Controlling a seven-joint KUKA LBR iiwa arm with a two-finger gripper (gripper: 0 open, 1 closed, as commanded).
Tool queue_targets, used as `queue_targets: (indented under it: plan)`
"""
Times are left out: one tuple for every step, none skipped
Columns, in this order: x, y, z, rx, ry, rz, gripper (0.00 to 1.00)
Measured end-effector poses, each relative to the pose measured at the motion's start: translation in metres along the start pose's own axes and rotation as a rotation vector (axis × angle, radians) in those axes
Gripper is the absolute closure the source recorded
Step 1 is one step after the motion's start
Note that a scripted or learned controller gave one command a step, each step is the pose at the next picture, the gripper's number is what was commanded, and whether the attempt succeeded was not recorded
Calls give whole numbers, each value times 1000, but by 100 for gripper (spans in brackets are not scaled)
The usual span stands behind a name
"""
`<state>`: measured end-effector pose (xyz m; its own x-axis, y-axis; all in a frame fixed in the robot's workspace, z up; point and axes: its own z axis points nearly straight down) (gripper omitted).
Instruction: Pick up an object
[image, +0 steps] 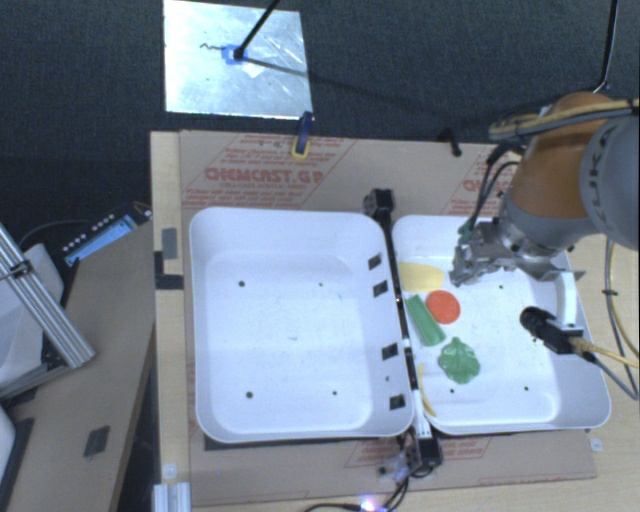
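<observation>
The yellow piece (421, 273) lies in the right bin (575, 395), close to that bin's far edge and near the divider between the two bins, and it sits just beside my pincer (468, 268), toward the left bin (205, 330). Whether the pincer stands apart or together I cannot tell from this slant; nothing shows clamped in it. The piece looks like smooth moulded plastic, a flattened wedge whose long axis runs roughly across the bin, from the divider toward me. Nearer the bin's front edge from it lie an orange-red disc (443, 307), round and glossy, touching or almost touching a green stick (424, 321) that slants along the divider, and further front a green leafy lump (460, 361) with a crinkled outline. A thin yellow sliver (424, 388) lies at the divider edge near the front. I judge the yellow piece the closest target: a short shift toward the divider, closing across its narrow width.
</observation>
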<state>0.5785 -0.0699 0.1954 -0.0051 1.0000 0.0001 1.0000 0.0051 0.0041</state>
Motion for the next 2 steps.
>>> queue_targets:
  plan:
    - [47,13,-114,-11,1,-5,100]
    - [89,22,-201,-9,2,-4,100]
